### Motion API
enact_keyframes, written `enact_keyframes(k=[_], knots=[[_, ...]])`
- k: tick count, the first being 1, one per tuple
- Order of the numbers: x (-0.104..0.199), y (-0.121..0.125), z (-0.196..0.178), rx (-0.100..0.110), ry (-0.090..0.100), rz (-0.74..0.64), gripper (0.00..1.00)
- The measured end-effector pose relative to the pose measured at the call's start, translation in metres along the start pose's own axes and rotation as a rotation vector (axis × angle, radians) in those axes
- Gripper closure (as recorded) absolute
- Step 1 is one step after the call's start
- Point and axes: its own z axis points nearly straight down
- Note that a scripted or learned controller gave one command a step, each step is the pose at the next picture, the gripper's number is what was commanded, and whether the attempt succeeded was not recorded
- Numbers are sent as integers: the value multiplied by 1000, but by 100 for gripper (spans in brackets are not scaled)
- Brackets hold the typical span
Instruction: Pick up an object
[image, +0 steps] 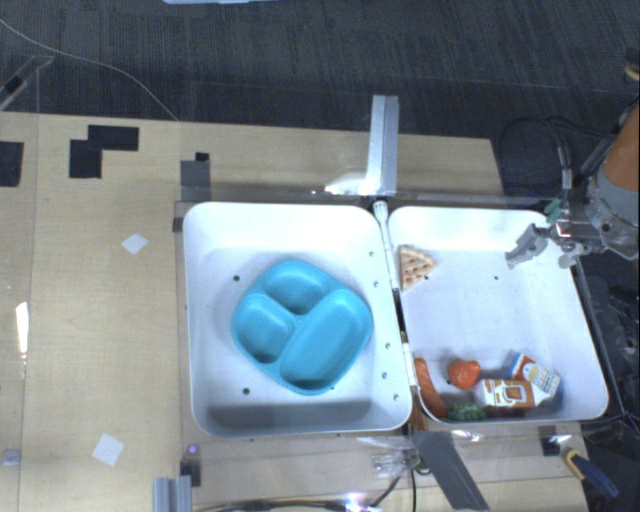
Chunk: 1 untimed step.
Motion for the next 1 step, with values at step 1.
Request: enact_keyframes(k=[1], knots=[[82,-57,65,2,1,-104,0]])
